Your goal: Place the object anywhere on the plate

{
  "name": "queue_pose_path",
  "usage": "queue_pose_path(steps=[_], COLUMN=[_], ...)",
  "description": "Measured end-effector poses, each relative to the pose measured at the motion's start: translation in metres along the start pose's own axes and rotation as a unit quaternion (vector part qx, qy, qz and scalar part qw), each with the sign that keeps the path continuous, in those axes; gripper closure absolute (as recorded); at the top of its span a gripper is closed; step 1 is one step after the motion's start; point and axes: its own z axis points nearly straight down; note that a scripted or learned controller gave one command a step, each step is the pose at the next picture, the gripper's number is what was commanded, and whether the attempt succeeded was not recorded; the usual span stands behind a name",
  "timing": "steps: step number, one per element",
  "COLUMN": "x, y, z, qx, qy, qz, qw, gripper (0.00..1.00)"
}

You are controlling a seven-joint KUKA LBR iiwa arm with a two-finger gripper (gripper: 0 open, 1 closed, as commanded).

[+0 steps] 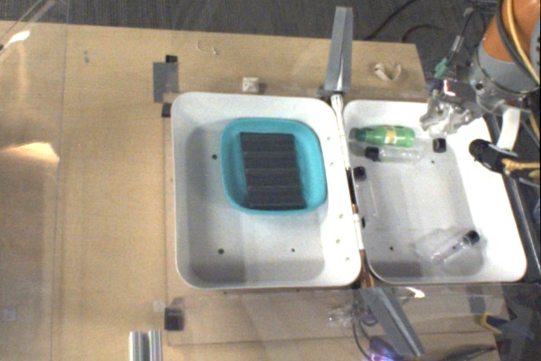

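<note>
A teal square plate (229,158) lies in the left bin (194,207), with a dark ridged insert (272,172) covering its middle. In the right bin (486,207), a green bottle (385,134) lies on its side near the far edge. A clear tube with a black cap (394,154) lies right beside it. My gripper (441,116) hangs over the far right part of the right bin, just right of the green bottle. Nothing visible is held in it.
Another clear capped tube (449,246) lies near the right bin's front right corner. Small black pieces (439,145) (359,173) sit on that bin's floor. A grey post (340,51) stands behind the seam between the bins. Cables run at the right edge.
</note>
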Motion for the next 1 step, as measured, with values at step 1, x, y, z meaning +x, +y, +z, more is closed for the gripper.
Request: queue_pose_path(steps=[1], x=[-0.0001], y=[0.0001], z=[-0.0002], qx=[0.0], qy=[0.0], qz=[0.0], qw=[1.0], gripper=[0.0])
